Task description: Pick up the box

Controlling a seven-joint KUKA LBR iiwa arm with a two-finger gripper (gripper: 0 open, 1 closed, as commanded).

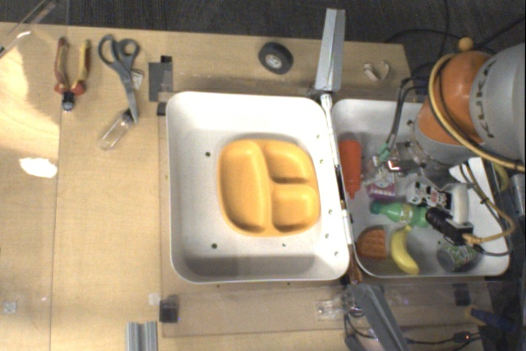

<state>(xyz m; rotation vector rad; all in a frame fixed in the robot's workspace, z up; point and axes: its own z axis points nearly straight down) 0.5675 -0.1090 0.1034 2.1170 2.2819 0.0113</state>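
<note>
Lying in the right bin (362,108), the box (383,192) appears as a small purple-and-pale carton, just right of the carrot (351,164) and touching or nearly touching the green bottle (399,212) below it. Its exact outline is hard to read, because the claw (393,161) and cables crowd the area.

Handling, as a judgement:
- Weight: probably light, being a small toy-size carton.
- Stiffness: likely thin card or plastic, so it may dent under a hard squeeze.
- Surface: flat faces, probably smooth, and liable to slip if gripped at a corner.
- Grip point: across the two longer flat sides, near the middle, with the approach coming straight down. The side facing the bottle offers little clearance, so the carrot-to-arm axis may suit better.

A banana (402,251) lies lower in the same bin, well apart from the box.

The claw hangs just above the box's upper edge, low over the bin. Whether it is spread or pressed together cannot be told. No object is visibly held. The arm (485,103) reaches in from the right, its orange band (448,107) above the bin's far corner.

The left bin (189,177) holds a yellow tray (269,183). Both bins rest on the table (99,218).
</note>
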